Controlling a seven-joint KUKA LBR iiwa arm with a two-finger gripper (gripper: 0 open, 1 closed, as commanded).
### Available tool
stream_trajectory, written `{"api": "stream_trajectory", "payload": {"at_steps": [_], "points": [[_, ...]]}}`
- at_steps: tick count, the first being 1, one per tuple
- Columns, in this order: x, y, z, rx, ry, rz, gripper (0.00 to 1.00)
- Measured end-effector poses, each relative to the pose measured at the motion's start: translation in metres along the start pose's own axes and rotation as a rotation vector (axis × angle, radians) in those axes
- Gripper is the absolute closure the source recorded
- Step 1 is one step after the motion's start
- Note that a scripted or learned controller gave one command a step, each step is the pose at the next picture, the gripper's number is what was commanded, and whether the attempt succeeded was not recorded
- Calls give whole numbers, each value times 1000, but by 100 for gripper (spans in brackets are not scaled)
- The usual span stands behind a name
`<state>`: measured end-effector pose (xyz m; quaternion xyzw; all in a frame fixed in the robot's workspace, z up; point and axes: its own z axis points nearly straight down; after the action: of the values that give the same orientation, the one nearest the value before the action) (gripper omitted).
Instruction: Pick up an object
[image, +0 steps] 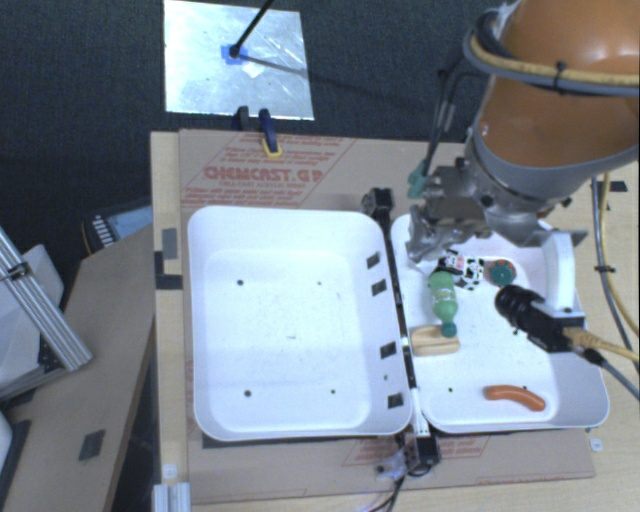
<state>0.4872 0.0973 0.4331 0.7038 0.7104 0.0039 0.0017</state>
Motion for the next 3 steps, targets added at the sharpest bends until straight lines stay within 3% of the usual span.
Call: {"api": "stream_trajectory", "payload": {"at_steps": [1,3], "points": [[44,1,-108,-6,3,1,100],[56,0,-102,6,-1,3,100]]}}
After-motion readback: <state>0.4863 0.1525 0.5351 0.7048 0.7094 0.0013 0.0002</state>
